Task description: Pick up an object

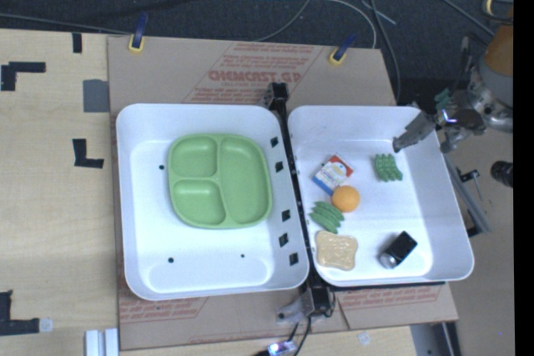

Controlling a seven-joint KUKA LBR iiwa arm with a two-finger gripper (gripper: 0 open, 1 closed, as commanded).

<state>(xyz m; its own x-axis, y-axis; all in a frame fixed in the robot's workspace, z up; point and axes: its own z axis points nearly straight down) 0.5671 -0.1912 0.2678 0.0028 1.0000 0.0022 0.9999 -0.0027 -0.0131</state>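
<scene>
Objects sit in right bin (434, 204); landmark = orange ball (346, 199) near its centre. Small carton (332, 173) w/ red-blue print (text unreadable) just up-left of ball, green pod (327, 217) touching below-left, toast slice (336, 251) below that, black block (399, 249) lower-right, green ridged piece (387, 167) upper-right. Gripper (415, 132) hangs over bin's top-right rim, well apart from ball; one finger shows, nothing seen held, jaw gap: can't tell. Open floor right of ball. Left bin (142, 204) holds green divided plate (220, 181). Cardboard (250, 71) under bins, red lettering only partly legible
</scene>
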